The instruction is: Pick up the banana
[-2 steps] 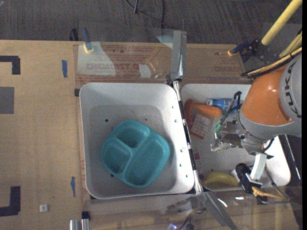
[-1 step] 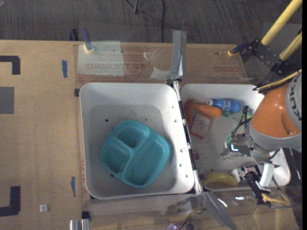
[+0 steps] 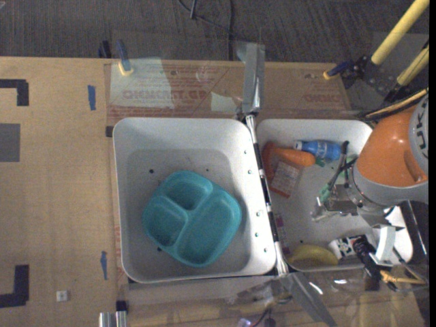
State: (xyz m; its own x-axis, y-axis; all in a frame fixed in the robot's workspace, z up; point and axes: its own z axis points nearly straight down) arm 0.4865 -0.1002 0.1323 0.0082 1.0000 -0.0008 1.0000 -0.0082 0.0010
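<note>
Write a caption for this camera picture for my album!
Gripper hovers in the right bin above a banana; a teal tray sits in the left bin.

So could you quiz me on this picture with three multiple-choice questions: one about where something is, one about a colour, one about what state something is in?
1. Where does the banana lie?
A. In the left bin, on the tray
B. At the near edge of the right bin
C. On the bench outside both bins

2. What colour is the divided tray in the left bin?
A. Teal
B. Red
C. Yellow

3. How does the gripper stand to the banana?
A. It grips the banana
B. It hangs over the right bin, apart from the banana
C. It presses on the tray

Answers: 1 B, the yellow fruit sits by the bin's near wall. 2 A, the tray is blue-green. 3 B, bare bin floor shows between gripper and banana.
</note>
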